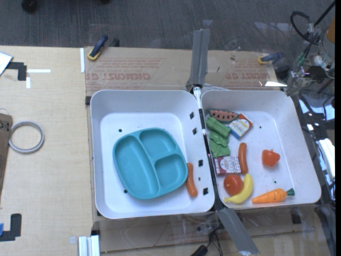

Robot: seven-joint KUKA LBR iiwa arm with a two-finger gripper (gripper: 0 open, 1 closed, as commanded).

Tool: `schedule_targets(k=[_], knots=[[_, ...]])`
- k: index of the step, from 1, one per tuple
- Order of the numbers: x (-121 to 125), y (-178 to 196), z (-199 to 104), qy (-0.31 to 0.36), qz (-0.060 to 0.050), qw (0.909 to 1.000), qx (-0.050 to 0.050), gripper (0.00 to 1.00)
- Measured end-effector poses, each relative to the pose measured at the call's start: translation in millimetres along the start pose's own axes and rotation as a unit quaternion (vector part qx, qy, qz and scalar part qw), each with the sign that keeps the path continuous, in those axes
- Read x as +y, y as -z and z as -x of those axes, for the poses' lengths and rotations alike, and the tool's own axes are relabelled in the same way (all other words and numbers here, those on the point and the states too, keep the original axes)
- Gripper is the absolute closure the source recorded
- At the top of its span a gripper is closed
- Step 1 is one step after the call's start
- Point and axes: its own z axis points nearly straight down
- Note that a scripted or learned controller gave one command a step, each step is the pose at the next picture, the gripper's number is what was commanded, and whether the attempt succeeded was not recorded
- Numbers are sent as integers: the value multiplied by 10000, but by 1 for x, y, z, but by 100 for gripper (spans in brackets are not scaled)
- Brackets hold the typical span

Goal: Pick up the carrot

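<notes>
1. On the bare bench [42,185] at the far left lies a roll of tape [24,137], well apart from both bins and no part of the job.
2. The left bin [101,159] holds a teal divided plate [151,162], set at a slant; a small orange sausage-shaped toy [191,180] lies just beside its right rim, against the bin's right side.
3. The right bin [285,137] is the crowded one. Along its left side sit a watermelon slice [222,114], green leafy pieces [217,136], a small juice carton [240,126] and a red-and-white packet [228,165], with a sausage [243,157] just right of the packet.
4. Nearer, a tomato [232,183] touches a banana [241,191]; a red pepper [270,158] stands alone toward the right.
5. The carrot [273,196] lies flat in the near right corner of the right bin, green top pointing right, tip close to the banana. It probably rests close to the near wall, which may crowd a grasp from that side.
6. The arm's end [314,52] hangs at the far right, beyond the bin's far corner, amid cables. I cannot tell how the fingers stand, and nothing is seen held. The pick looks not yet begun.
</notes>
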Motion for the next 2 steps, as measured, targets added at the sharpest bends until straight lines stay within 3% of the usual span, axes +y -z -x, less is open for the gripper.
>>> schedule_targets(k=[1,2], knots=[[0,-1,-1,46,-7,10000,1,100],[0,-1,0,-627,-3,9980,5,100]])
